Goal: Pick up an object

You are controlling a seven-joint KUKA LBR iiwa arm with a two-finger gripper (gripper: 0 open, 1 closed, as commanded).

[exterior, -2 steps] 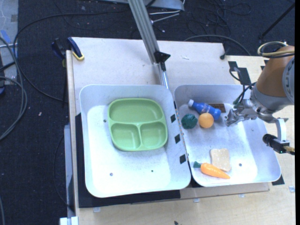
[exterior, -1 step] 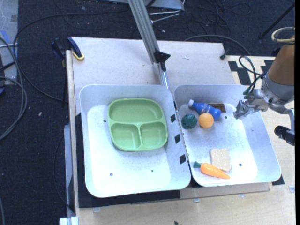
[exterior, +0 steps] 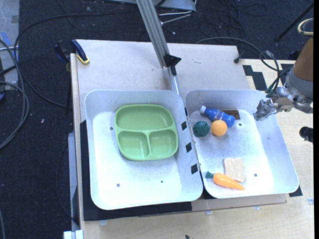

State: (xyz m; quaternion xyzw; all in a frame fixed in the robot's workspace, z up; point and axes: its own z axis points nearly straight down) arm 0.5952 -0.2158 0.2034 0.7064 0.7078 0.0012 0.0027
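From my remote station I look down on two shallow white bins set side by side on a pale bench. In the left white bin [exterior: 99, 183] a light green plastic tray with three compartments [exterior: 147, 132] lies flat in the upper half, its two small compartments toward the near side.

A grey metal pole [exterior: 154, 26] slants across the bench from the top of the view down to the seam between the bins.

In the right white bin [exterior: 271, 153] the pickable things sit in two clusters. Near the far wall a dark teal ball [exterior: 201, 128] rests just beside a round orange ball [exterior: 219, 128], and a blue plastic bottle with a white cap [exterior: 217, 115] lies on its side just behind them, with a small brown block [exterior: 233, 114] at its right end. Toward the near edge a pale tan slice of toy bread [exterior: 235, 169] lies touching an orange toy carrot with a green tip [exterior: 227, 181].

At the far right, the two-finger gripper [exterior: 262, 110] hangs at the right bin's upper right rim, well apart from every object. I cannot tell from this angle how its claw is set; nothing is seen in it.
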